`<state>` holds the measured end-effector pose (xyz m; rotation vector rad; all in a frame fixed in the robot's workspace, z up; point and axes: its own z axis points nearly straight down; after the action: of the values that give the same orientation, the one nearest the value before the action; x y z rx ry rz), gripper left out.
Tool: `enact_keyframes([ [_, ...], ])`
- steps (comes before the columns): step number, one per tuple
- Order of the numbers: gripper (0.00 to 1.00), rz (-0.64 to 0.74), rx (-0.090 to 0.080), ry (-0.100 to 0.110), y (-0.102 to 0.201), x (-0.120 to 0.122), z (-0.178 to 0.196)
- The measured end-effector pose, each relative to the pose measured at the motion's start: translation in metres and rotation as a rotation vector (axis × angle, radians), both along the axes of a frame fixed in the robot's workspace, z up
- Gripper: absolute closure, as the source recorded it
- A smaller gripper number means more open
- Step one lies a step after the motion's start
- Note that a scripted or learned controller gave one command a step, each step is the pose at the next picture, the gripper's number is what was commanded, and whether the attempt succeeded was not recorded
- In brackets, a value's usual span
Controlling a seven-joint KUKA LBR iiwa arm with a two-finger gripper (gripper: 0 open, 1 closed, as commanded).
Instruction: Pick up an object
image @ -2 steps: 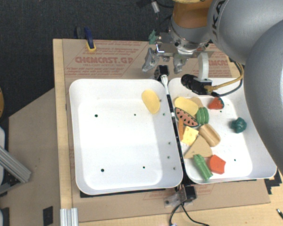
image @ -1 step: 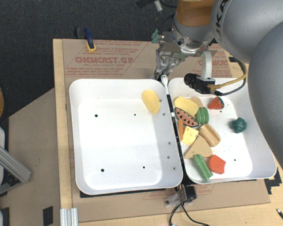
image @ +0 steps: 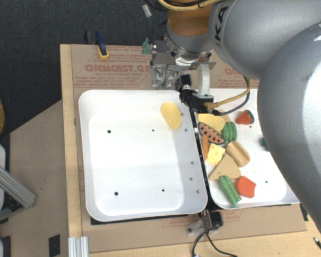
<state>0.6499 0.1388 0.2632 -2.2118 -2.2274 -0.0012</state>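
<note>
A pale yellow oval toy [image: 172, 115] lies alone in the left bin [image: 134, 165], near its back right corner. My gripper [image: 177, 79] hangs just behind it, over the back rim where the two bins meet, and nothing shows in its grasp. The right bin [image: 267, 189] holds a pile of toy food along its left wall: a watermelon slice [image: 211, 134], a yellow cheese wedge [image: 215, 154], a brown bread roll [image: 237, 153], a green vegetable [image: 229, 190] and a red-orange piece [image: 246, 186]. The arm's grey body hides much of the right bin.
A red strawberry-like piece [image: 245, 117] and a green cucumber [image: 229, 131] sit further back in the right bin. A black ridge [image: 199, 149] divides the bins. A blue and yellow clamp [image: 101, 44] stands at the bench's back left edge.
</note>
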Motion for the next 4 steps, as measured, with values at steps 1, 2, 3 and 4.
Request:
enact_keyframes([
  [1,1.00,-0.010,-0.003,0.002,-0.032,-0.016,0.004],
  [2,1.00,-0.001,0.000,-0.006,0.025,0.018,0.017],
  [3,1.00,-0.001,-0.002,0.005,0.090,0.011,-0.024],
  [4,1.00,-0.007,-0.003,0.005,0.086,-0.034,-0.028],
])
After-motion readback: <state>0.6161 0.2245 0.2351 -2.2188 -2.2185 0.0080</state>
